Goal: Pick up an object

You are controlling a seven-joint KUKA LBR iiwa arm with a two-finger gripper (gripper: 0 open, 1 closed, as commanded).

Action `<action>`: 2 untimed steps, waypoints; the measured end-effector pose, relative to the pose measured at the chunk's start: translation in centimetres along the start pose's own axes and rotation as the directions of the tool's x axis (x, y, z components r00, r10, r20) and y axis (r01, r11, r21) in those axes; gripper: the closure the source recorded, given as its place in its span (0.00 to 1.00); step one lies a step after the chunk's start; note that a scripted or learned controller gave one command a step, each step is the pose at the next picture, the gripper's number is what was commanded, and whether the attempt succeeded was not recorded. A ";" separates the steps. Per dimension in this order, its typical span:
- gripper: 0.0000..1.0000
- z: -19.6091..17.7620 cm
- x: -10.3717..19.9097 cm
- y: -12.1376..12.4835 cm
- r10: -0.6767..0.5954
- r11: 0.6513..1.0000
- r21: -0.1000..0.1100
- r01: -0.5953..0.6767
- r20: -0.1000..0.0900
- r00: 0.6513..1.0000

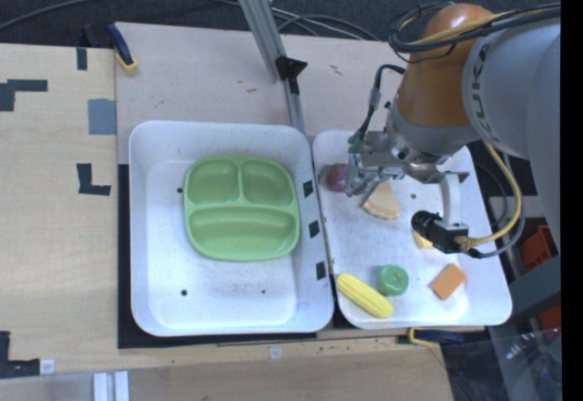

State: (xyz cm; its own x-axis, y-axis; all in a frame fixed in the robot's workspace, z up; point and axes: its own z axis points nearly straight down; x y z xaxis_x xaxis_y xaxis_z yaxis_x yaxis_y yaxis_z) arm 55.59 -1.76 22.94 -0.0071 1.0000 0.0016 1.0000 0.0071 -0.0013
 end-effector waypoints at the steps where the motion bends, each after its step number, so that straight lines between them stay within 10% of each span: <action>1: 1.00 -0.9 5.3 1.0 -0.001 1.000 -0.001 0.001 0.000 1.000; 2: 1.00 0.5 10.9 2.3 0.000 1.000 0.001 0.000 0.001 1.000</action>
